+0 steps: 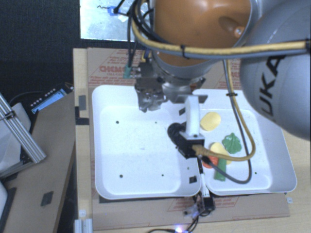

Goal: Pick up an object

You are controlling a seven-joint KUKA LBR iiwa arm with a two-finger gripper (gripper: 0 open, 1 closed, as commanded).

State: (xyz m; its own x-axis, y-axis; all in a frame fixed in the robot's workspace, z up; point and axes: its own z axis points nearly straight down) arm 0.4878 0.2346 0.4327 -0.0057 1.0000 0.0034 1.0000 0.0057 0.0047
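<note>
Near edge: a brown cardboard sheet with red print lies under both bins, and a small tangle of wires sits on it just in front of the gap between them.
Left side: a slanted aluminium rail and a black strip with blue markings rest on the bench, well apart from the bins.
Left bin: a shallow white tray whose floor shows a few small dark dots.
Right bin: a shallow white tray touching the left bin, with all the loose things gathered in its left half.
Things to pick, nearest first: a green stick; an orange piece just beside it, partly hidden; a yellow piece touching the stick's far end; a green leafy shape just beyond that; and a pale yellow rounded shape farthest back, set apart from the rest.
In the way: the grey arm covers the right bin's far right corner.
Gripper: it hangs over the far part of the left bin, near the far rim and well apart from the coloured things. How far open it is, and whether it grips anything, cannot be told.
Above it: the arm's orange band bulges large across the top.
Far end: a bare metal plate lies beyond the cardboard.
</note>
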